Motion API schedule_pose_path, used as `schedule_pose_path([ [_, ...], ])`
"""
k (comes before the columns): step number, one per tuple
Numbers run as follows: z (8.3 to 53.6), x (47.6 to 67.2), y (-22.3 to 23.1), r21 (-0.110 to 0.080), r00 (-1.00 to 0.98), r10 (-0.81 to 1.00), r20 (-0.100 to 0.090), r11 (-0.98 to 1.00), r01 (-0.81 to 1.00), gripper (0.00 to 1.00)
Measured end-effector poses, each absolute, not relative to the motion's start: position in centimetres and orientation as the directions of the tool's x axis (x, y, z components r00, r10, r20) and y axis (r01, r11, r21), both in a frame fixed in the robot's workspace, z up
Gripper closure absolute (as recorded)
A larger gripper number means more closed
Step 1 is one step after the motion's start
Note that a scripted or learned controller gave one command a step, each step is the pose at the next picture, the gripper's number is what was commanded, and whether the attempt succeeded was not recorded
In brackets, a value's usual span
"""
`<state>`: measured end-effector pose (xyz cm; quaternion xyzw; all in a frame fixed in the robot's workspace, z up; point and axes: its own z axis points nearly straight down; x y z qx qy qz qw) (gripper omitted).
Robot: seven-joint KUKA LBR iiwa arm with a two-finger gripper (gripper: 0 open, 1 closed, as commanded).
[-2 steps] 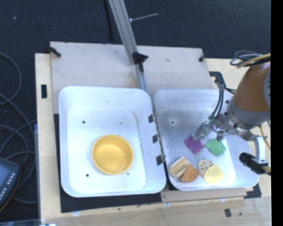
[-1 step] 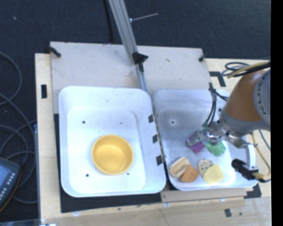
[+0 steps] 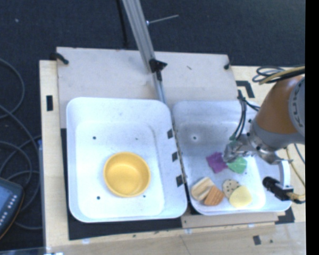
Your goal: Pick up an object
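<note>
Purple block (image 3: 217, 162) sitting in the right bin (image 3: 202, 116), touching the green piece (image 3: 237, 166) on its right. Fingers (image 3: 229, 154) down right between those two, just above them; can't tell if open or closed from this angle, nothing clearly pinched. Grey arm (image 3: 276, 121) with the orange band coming in from the right edge over that bin. Closer to the near rim: tan wooden block (image 3: 201, 186), orange wedge (image 3: 215, 196), small spotted disc (image 3: 231, 186), yellow lump (image 3: 241, 196), all bunched together. Over in the left bin (image 3: 90, 116), well apart: yellow bowl (image 3: 127, 173), upright. Both bins side by side on the desk (image 3: 50, 142).
</note>
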<state>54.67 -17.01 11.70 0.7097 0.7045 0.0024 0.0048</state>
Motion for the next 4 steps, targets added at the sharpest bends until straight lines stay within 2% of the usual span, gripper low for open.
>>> schedule_pose_path([
  [2,22.0,55.0,-18.3,0.008,-0.004,1.000,-0.001,0.004,1.000,1.00],
  [3,22.8,57.1,-13.3,0.003,-0.009,1.000,0.001,0.009,1.000,1.00],
  [4,24.1,58.0,-8.5,0.003,-0.008,1.000,0.002,0.008,1.000,1.00],
])
